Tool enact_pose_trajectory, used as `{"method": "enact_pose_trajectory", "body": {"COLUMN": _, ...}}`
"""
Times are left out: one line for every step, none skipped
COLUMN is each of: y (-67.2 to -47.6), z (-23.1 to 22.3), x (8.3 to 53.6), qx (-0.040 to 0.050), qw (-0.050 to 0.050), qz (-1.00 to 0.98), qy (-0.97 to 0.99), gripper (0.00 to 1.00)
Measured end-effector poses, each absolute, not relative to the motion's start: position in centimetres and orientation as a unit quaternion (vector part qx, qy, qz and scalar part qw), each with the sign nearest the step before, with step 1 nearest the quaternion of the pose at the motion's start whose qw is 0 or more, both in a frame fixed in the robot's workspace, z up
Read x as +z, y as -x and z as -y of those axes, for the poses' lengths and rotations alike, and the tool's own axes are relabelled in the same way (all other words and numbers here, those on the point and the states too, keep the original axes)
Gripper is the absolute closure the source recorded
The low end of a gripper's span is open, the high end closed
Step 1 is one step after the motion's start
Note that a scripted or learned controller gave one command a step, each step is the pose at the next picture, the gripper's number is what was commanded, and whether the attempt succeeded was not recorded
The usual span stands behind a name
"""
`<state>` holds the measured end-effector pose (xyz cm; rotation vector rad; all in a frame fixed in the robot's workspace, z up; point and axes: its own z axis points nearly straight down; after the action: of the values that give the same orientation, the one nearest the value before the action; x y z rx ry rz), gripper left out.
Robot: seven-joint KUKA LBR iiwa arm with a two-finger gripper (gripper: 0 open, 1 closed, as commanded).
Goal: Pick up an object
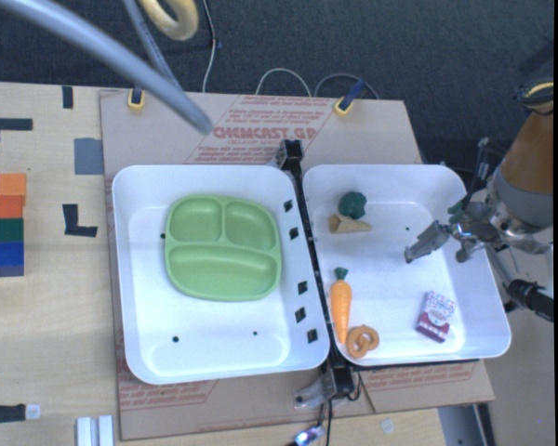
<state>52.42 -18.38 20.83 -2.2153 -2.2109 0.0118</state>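
The right bin (400, 177) holds several small objects. A dark green round piece (353, 202) sits on a tan wedge (349, 223) near the back left. Along the bin's left wall lies an orange carrot (340, 301), and a brown pretzel ring (361, 340) rests just in front of it. A pink and purple packet (435, 316) lies at the front right. My gripper (444, 247) hangs over the right side of this bin, above and behind the packet. It is open, with nothing between its fingers.
The left bin (139, 342) holds a green divided plate (223, 247). A black divider (302, 258) runs between the bins. Coloured blocks (5, 226) are stacked at the far left of the bench. A grey pole (93, 35) crosses the upper left.
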Motion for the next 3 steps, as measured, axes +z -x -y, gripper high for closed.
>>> {"method": "enact_pose_trajectory", "body": {"y": -52.7, "z": 18.3, "x": 21.3, "qx": 0.0014, "qw": 0.002, "qz": 0.708, "qy": 0.707, "gripper": 0.00}}
{"method": "enact_pose_trajectory", "body": {"y": -52.6, "z": 18.5, "x": 16.8, "qx": 0.0025, "qw": 0.004, "qz": 0.707, "qy": 0.707, "gripper": 0.00}}
{"method": "enact_pose_trajectory", "body": {"y": -53.1, "z": 19.1, "x": 11.0, "qx": 0.0027, "qw": 0.004, "qz": 0.707, "qy": 0.707, "gripper": 0.00}}
